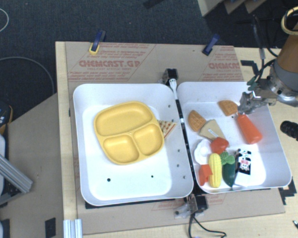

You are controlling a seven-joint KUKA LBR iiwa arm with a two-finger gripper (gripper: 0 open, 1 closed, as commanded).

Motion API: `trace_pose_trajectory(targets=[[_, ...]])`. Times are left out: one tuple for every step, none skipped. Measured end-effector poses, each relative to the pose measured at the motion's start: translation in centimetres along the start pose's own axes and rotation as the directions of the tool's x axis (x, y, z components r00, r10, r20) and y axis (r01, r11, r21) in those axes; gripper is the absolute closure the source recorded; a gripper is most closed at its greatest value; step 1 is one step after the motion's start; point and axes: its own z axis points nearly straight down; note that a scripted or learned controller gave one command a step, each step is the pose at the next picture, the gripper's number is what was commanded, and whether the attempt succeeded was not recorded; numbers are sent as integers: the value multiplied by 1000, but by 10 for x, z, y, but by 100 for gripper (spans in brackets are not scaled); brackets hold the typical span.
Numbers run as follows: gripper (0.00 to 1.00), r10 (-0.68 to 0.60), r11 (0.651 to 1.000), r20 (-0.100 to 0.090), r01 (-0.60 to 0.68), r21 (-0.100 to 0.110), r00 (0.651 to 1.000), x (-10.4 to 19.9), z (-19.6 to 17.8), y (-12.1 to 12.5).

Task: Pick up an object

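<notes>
At the near end of the right bin (280,175), toy food lies heaped: a corn cob (214,169), a dark green pepper (229,172) beside it, a small red piece (204,174) against the cob's other side, and a little black-and-white cow figure (244,161) just right of the pepper. A tomato (219,145) sits just above the corn.

Further back in the same bin, an ice-cream cone (211,129) and a bread roll (195,120) lie near the wall between the bins. To their right lies the carrot (249,128), which I judge to be the likeliest pick: it stands apart from the heap, with bare bin floor around it. Its long axis runs at a slant, from upper left to lower right.

The gripper (248,103) hangs just above the carrot's upper-left end, right beside a brown cookie (228,107). So the carrot lies down and a touch to the right of the tool, very close; the cookie is equally near on the left. Whether the tool is parted or closed I cannot tell at this size.

In the left bin (84,148), a yellow divided plate (128,132) rests, with a waffle piece (166,127) touching its right edge.
</notes>
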Motion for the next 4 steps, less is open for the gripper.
trace_pose_trajectory(targets=[[100,0,1000,0,0,1,1000,54,-9,-2],[100,1,1000,0,-1,3,1000,108,-5,-16],[100,1,1000,1,-1,4,1000,159,12,-9],[100,1,1000,1,-1,-4,1000,198,-3,-9]])
